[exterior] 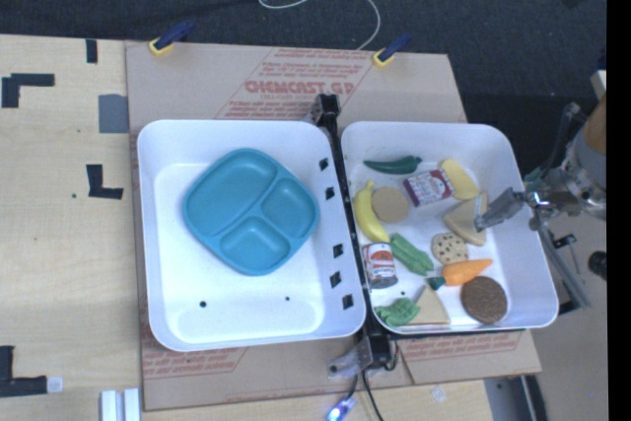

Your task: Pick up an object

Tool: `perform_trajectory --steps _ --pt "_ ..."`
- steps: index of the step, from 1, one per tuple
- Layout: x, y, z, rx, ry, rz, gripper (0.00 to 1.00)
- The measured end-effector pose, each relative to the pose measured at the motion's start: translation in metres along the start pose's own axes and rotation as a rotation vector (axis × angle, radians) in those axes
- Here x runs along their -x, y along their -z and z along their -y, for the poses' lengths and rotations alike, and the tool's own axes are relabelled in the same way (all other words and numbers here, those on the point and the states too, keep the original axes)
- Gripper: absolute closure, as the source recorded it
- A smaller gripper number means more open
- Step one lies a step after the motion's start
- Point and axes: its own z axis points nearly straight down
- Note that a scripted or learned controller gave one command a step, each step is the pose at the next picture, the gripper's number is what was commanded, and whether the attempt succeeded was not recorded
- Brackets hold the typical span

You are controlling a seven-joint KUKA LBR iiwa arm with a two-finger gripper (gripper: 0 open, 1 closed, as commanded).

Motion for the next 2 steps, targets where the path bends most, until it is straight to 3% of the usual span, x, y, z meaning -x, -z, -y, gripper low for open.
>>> perform_trajectory --steps 1,2 --pt "-0.001 0.007 -0.001 -0.004 0.002 -0.001 1.00" --pt "-0.070 0.084 0.026 0.007 0.006 0.001 1.00"
